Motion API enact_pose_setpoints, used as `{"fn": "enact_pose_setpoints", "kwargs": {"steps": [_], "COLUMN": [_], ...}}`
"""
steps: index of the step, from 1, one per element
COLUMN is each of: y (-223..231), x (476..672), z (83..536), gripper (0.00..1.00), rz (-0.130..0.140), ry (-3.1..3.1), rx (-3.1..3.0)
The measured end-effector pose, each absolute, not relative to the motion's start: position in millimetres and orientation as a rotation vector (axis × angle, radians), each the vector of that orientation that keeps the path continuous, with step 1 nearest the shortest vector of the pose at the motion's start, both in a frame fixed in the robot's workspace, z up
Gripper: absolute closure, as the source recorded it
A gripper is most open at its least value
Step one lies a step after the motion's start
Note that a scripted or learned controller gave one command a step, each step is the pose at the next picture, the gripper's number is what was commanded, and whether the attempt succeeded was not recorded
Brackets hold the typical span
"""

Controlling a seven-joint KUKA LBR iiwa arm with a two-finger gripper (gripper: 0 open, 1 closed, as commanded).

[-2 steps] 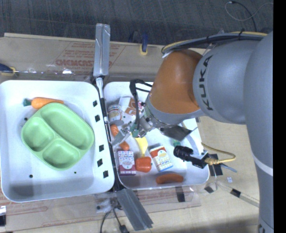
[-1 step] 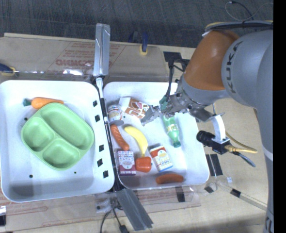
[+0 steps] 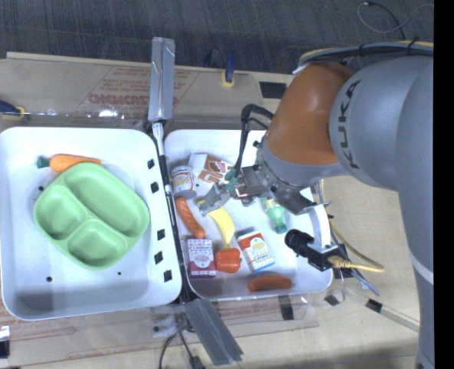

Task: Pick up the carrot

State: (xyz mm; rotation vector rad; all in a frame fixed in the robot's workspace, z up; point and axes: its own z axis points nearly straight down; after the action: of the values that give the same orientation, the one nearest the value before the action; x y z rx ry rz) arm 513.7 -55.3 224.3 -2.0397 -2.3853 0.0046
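The carrot [image 3: 75, 161], orange with a green top, lies in the left bin [image 3: 19, 283] near its far left corner. It touches the far edge of a green divided plate [image 3: 92, 214]. My gripper [image 3: 225, 194] hangs over the right bin [image 3: 319, 279], low above the food items in the bin's middle and far to the right of the carrot. The grey arm with its orange band [image 3: 312, 121] hides the right bin's far right part.
The right bin holds several toy foods: a can [image 3: 182, 180], an orange sausage [image 3: 190, 218], a banana [image 3: 222, 225], a tomato [image 3: 228, 260], small cartons [image 3: 200, 257], a green bottle [image 3: 277, 218] and a red sausage [image 3: 269, 284]. A raised divider [image 3: 162, 206] separates the bins.
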Motion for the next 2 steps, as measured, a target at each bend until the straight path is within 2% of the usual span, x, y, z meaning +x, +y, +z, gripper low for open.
{"fn": "enact_pose_setpoints", "kwargs": {"steps": [1,2], "y": [-38,-70], "x": [527.8,538.4], "z": [192,206], "gripper": [0.0,0.0], "rz": [0.008,0.004], "ry": [-2.389,-2.4], "rx": [-2.032,-2.023]}}
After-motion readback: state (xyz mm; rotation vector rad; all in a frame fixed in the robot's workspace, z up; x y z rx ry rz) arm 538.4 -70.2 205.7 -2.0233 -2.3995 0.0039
